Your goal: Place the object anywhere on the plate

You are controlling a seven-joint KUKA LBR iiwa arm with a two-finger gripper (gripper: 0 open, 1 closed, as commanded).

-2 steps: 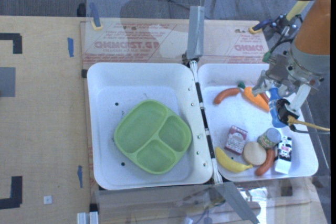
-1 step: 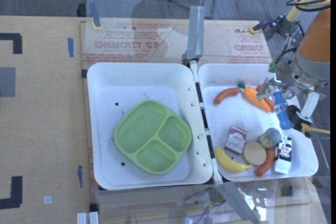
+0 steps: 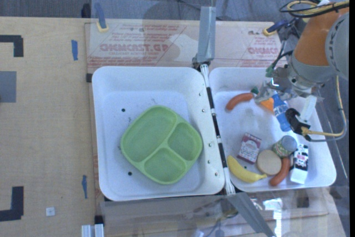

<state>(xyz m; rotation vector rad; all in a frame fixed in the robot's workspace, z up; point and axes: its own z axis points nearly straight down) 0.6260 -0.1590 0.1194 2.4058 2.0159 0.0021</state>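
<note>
A green plate with three compartments lies in the left bin, with nothing on it. My gripper hangs over the back of the right bin, reaching in from the right. Just under it are a small orange object and a blue bottle. An orange sausage lies to the gripper's left on the bin floor. I cannot see anything held.
Toward the front of the right bin lie a red box, a banana, a round bun, a second sausage, a can and a white carton. A divider wall separates the bins.
</note>
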